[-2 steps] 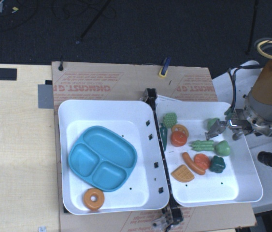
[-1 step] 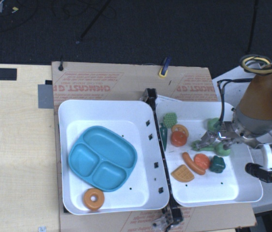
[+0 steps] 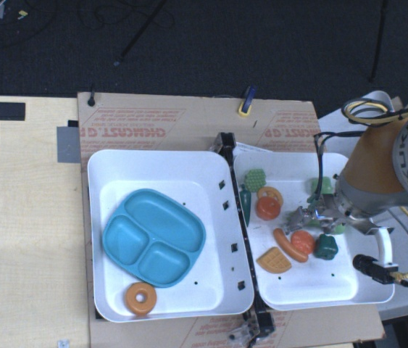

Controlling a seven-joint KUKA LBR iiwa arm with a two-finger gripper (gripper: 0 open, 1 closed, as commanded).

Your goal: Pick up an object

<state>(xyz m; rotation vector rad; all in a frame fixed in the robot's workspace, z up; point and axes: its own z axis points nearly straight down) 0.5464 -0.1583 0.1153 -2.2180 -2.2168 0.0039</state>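
My gripper (image 3: pixel 311 218) hangs low over the middle of the right bin (image 3: pixel 334 292), reaching in from the right. Just below it lie a red-orange round toy (image 3: pixel 303 242) and a sausage-shaped toy (image 3: pixel 285 242), with a dark green toy (image 3: pixel 326 247) to their right. To its left sit a red tomato (image 3: pixel 267 209) and an orange slice (image 3: pixel 271 193). A green bumpy toy (image 3: pixel 254 178) and a dark green pepper (image 3: pixel 245 204) lie by the bin's left wall. An orange wedge (image 3: pixel 274 260) rests nearer the front. A light green piece (image 3: pixel 320 186) shows behind the gripper.
The left bin (image 3: pixel 102 187) holds a blue divided plate (image 3: pixel 153 236) and a tan donut (image 3: pixel 140 298) at its front. A black divider (image 3: pixel 237 216) runs between the bins. The grey and orange arm (image 3: pixel 377 169) covers the right bin's far right side.
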